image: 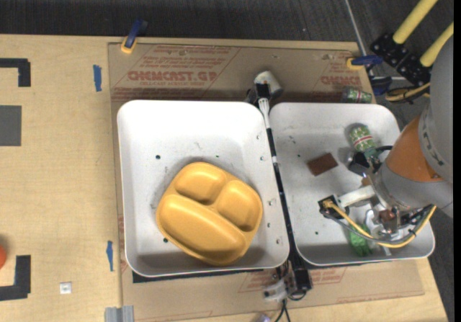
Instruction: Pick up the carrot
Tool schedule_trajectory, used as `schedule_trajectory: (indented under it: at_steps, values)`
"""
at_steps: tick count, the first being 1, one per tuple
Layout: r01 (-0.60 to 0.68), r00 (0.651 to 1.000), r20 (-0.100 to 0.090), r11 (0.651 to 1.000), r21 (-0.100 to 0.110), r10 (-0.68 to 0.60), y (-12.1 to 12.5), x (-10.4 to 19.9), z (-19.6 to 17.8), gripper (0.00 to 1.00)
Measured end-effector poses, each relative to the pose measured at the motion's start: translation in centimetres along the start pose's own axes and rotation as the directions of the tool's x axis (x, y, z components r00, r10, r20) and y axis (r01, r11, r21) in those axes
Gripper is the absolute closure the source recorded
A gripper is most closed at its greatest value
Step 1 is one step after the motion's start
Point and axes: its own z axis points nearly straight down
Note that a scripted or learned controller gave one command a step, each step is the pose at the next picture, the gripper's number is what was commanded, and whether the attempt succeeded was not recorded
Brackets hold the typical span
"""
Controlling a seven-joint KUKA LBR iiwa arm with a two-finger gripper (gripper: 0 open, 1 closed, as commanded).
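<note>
My gripper (376, 221) is down low in the right bin (302, 133), near its front right corner, with yellow and black cables looped around it. The grey arm with its orange band (412, 158) comes in from the right above it. A small green piece (358, 243) pokes out just below and left of the gripper, on the bin floor. I cannot tell whether it is part of the carrot, because the gripper body covers whatever lies under it.
A brown block (322, 163) and a green can (362, 138) lie in the right bin behind the gripper. A large yellow bread-shaped object (209, 211) takes up the front of the left bin (187, 122). A red-orange object (2, 256) sits at the bench's far left edge.
</note>
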Motion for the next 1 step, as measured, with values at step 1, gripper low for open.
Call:
schedule_trajectory:
  at_steps: [1]
  values:
    - [0.003, 1.000, 0.002, 1.000, 0.004, -0.003, 6.92, 10.75, -2.73, 0.00]
